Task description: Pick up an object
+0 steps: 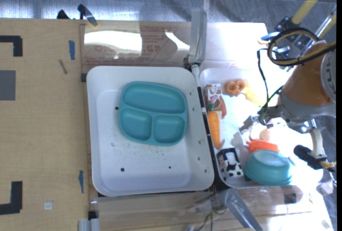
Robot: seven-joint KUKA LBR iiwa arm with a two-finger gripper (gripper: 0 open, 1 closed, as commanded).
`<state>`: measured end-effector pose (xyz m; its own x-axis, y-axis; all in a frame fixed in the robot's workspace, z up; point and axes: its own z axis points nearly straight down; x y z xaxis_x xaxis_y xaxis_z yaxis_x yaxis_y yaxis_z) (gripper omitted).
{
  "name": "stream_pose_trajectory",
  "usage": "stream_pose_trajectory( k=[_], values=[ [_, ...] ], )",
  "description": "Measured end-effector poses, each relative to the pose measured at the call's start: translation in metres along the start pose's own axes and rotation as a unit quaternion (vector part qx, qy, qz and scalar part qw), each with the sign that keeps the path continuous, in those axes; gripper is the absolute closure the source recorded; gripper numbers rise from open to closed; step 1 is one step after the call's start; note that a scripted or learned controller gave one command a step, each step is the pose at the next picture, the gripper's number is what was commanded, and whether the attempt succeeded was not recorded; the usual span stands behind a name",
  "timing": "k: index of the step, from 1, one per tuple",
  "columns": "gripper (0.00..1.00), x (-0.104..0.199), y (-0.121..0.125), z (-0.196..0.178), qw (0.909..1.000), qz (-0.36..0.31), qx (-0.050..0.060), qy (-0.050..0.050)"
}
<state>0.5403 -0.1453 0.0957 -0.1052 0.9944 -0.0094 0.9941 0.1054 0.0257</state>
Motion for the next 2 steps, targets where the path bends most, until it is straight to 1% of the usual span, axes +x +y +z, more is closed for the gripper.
stream_pose_trajectory(
  k=[1, 2],
  values=[
    [0.00, 0.032, 0.068, 0.001, 0.9997, 0.025, 0.000, -0.003],
    [0.00, 0.047, 0.017, 0.000, 0.9977, 0.068, 0.000, 0.000]
  ],
)
